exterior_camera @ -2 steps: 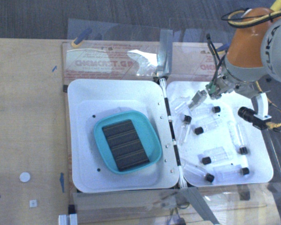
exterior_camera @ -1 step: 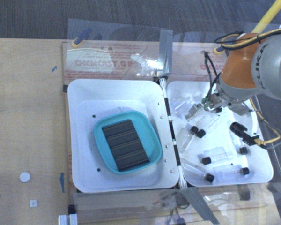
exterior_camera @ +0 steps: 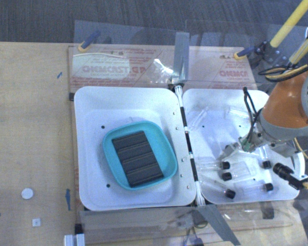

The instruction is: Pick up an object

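Arm point(exterior_camera: 285, 109) bent over right bin point(exterior_camera: 210, 191), claw point(exterior_camera: 245, 145) low among vials point(exterior_camera: 223, 164)

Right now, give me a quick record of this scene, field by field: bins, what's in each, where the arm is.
left bin: holds a teal tray with a dark ribbed block lying in it
right bin: holds several clear tubes with black caps, scattered in its near half
arm: reaches in from the right, over the right bin
gripper: low over the tubes; whether it holds anything cannot be told
bench: wooden, with a small white disc at the near left
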`<state>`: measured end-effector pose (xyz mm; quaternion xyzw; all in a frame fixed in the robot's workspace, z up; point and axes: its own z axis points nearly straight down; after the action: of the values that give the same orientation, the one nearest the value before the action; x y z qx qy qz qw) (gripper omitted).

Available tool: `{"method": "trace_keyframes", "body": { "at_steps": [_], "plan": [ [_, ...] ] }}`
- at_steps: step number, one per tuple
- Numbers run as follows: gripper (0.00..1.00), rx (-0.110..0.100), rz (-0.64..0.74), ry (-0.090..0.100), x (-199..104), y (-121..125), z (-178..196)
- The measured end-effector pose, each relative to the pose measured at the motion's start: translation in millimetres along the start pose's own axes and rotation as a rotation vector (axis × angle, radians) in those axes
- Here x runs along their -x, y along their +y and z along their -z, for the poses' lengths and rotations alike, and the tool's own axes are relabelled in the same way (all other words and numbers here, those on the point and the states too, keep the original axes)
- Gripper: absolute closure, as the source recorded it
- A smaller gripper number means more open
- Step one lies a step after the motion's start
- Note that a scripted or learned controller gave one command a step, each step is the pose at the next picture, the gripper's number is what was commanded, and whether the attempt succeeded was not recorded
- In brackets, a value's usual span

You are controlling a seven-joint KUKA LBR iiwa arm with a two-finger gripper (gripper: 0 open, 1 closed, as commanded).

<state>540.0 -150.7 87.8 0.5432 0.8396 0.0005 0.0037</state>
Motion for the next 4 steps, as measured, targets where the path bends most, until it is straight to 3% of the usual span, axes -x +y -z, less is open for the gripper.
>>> {"method": "trace_keyframes", "body": {
  "at_steps": [1, 2, 3, 4],
  "plan": [
    [0.0, 0.001, 0.021, -0.001, -34, -34, 14],
    [1.0, 0.004, 0.02, -0.001, -34, -33, 23],
    [1.0, -0.003, -0.002, 0.004, -53, 42, 99],
    [0.0, -0.003, -0.002, 0.004, -53, 42, 99]
  ]
}}
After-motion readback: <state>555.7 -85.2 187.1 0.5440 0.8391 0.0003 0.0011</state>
